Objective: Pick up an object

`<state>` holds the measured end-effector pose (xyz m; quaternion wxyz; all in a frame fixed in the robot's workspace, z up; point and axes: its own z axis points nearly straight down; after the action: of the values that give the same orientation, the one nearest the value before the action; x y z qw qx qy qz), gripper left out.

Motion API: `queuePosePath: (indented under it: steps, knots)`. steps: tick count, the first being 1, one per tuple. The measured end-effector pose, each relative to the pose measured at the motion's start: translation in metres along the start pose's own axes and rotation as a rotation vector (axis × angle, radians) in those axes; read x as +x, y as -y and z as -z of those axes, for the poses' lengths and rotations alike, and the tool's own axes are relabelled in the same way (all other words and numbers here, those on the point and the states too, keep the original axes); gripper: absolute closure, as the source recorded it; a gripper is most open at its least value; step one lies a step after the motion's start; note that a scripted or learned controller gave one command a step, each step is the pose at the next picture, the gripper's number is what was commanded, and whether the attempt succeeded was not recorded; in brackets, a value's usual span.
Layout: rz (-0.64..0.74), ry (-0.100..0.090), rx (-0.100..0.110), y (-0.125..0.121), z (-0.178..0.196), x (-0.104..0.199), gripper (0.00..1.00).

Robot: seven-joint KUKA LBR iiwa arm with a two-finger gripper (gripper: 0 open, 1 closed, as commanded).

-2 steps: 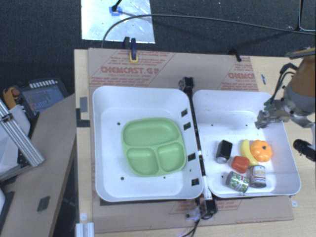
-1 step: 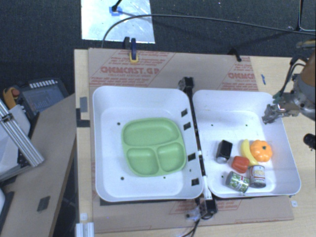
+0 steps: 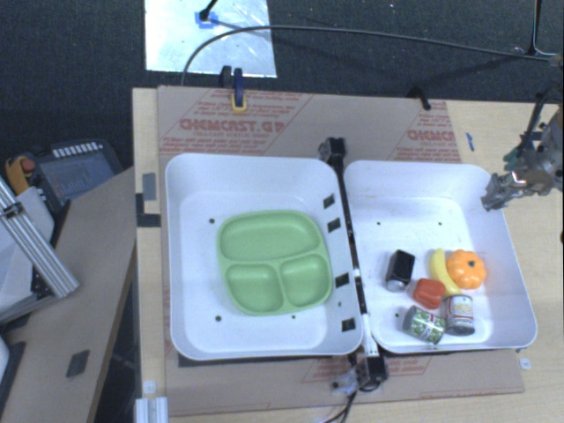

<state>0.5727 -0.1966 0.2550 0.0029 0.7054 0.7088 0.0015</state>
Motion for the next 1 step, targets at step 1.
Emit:
queuePosePath:
  steps: [1]
  knots:
    - [0.004, -0.003, 0.004, -0.0073, -0.001, 0.0443, 1.0]
